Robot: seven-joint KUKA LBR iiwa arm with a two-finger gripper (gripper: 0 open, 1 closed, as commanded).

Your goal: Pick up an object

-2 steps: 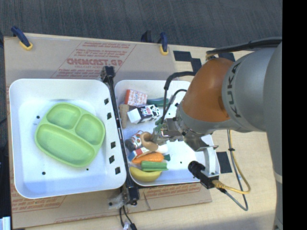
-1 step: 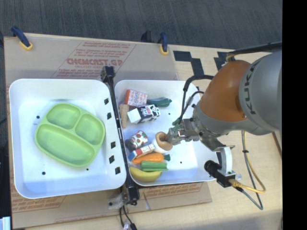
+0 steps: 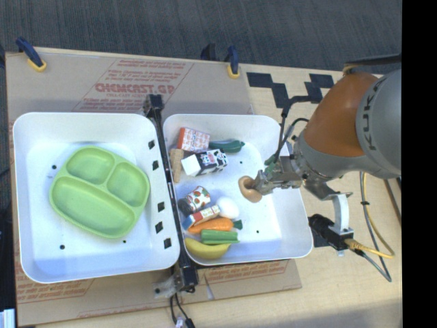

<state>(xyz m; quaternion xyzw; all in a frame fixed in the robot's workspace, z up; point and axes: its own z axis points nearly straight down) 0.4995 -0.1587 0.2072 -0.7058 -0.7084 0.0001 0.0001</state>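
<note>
My gripper (image 3: 258, 185) reaches in from the right over the right bin (image 3: 290, 231), at its middle right. A small tan rounded toy (image 3: 248, 189) sits at its tip between the fingers, and the gripper is shut on it. The toy casts a shadow on the bin floor just below it. To its left lie other toys: a red and white carton (image 3: 194, 139), a dark green vegetable (image 3: 227, 145), a black and white box (image 3: 212, 161), a strawberry-print can (image 3: 196, 199), a white egg (image 3: 229, 209), a carrot (image 3: 213, 225) and a banana (image 3: 206, 249).
The left bin (image 3: 27, 238) bears a green divided plate (image 3: 101, 190). A black divider (image 3: 164, 183) runs between the bins. The arm's orange band (image 3: 341, 115) and grey wrist hang over the right bin's right rim. Cables (image 3: 372, 244) lie on the bench at the right.
</note>
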